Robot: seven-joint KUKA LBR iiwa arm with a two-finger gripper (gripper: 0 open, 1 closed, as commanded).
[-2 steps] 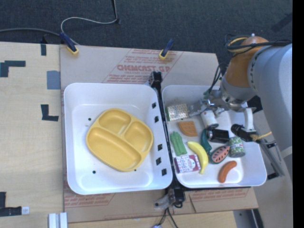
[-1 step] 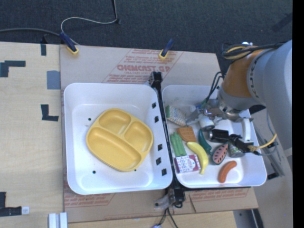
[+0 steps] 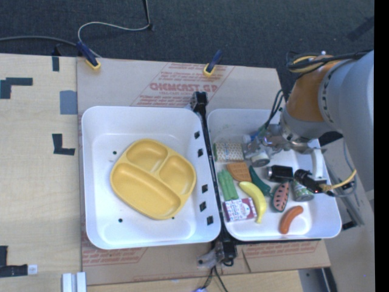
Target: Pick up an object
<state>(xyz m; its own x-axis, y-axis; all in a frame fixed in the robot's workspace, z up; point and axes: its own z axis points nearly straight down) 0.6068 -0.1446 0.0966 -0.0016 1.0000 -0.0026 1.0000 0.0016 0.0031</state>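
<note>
My gripper [image 3: 257, 150] hangs low over the back middle of the right bin [image 3: 322, 227], close above a speckled pale box [image 3: 227, 151] and a tan waffle-like piece [image 3: 239, 171]. Nothing shows as held. In front of it lie a yellow banana [image 3: 255, 198], a green vegetable piece [image 3: 227, 185], a pink carton [image 3: 238, 210], a watermelon slice [image 3: 280, 196], a small green can [image 3: 302, 191] and an orange sausage [image 3: 290, 219]. A teal piece [image 3: 259, 180] lies partly under the banana.
The left bin [image 3: 97, 224] holds a yellow divided plate [image 3: 153, 178]. A black divider with clips [image 3: 206, 169] runs between the bins. The grey arm with its orange band [image 3: 307, 96] covers the right bin's far right corner.
</note>
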